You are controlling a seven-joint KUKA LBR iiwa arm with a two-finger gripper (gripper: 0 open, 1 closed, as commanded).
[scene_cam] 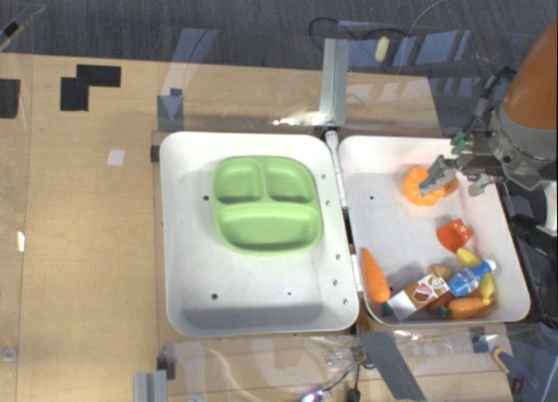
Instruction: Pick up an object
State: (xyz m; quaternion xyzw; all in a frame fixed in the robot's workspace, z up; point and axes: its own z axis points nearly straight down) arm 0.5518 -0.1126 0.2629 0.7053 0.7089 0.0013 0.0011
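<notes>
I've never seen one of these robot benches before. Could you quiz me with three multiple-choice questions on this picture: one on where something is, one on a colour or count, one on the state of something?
1. Where does the green divided plate lie?
A. In the left bin
B. In the right bin
C. On the bench outside the bins

2. How many compartments does that plate have?
A. Two
B. Three
C. Five

3. How does the carrot rest?
A. Standing upright in the middle of its bin
B. Lying beside the left wall of the right bin
C. Lying on the plate

Answers:
1 A: the plate sits on the floor of the left bin.
2 B: two small sections above one wide section.
3 B: it lies flat along the right bin edge nearest the divider.
</notes>
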